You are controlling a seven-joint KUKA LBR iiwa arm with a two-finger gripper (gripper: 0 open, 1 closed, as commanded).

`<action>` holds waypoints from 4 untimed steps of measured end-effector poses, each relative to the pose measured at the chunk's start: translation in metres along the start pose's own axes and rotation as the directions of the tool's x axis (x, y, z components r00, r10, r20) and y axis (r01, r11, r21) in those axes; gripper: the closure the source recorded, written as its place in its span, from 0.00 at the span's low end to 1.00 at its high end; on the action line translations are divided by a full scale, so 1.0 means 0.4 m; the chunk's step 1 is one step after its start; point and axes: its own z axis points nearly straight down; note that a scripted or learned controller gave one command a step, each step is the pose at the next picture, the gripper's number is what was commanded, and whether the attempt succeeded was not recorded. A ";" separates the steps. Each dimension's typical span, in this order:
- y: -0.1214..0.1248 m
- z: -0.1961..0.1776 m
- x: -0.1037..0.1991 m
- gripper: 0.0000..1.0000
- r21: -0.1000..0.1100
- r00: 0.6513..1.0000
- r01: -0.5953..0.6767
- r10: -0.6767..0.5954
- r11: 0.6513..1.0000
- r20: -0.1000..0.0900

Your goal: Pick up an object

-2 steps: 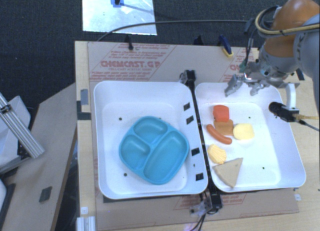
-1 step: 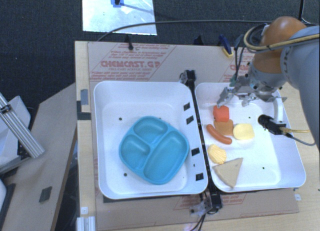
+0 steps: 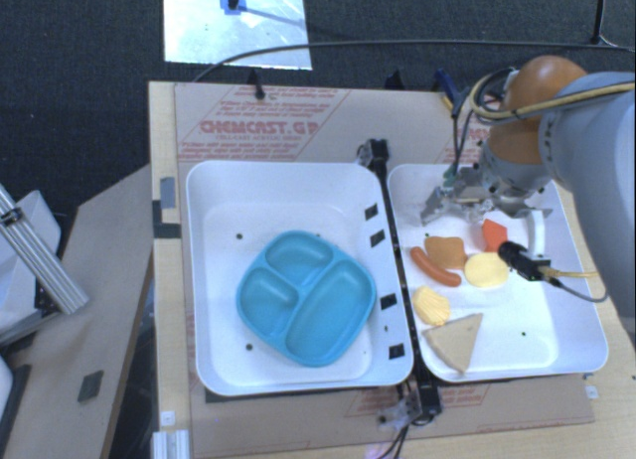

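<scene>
Right bin [image 3: 576, 348]: food pieces clustered mid-bin. Jaws [image 3: 475, 199] hover at the bin's far end, opening not discernible, nothing seen held. Nearest piece, orange block [image 3: 446, 250], lies just toward the bin's near side; sausage [image 3: 435, 268] beside it, long axis diagonal.

Arm: grey [image 3: 586, 119], orange-banded wrist, entering from the right, angled downward. Gripper [image 3: 475, 204]: low, pointing down; metal parts splayed outward.
</scene>
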 end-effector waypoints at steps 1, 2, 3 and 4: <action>0.002 -0.031 -0.001 1.00 -0.003 1.000 0.000 0.000 1.000 0.001; 0.017 -0.195 -0.006 1.00 -0.007 1.000 0.002 -0.002 1.000 0.001; 0.022 -0.316 0.016 1.00 -0.004 1.000 0.003 -0.003 1.000 0.001; 0.027 -0.453 0.015 1.00 -0.005 1.000 0.003 -0.003 1.000 0.001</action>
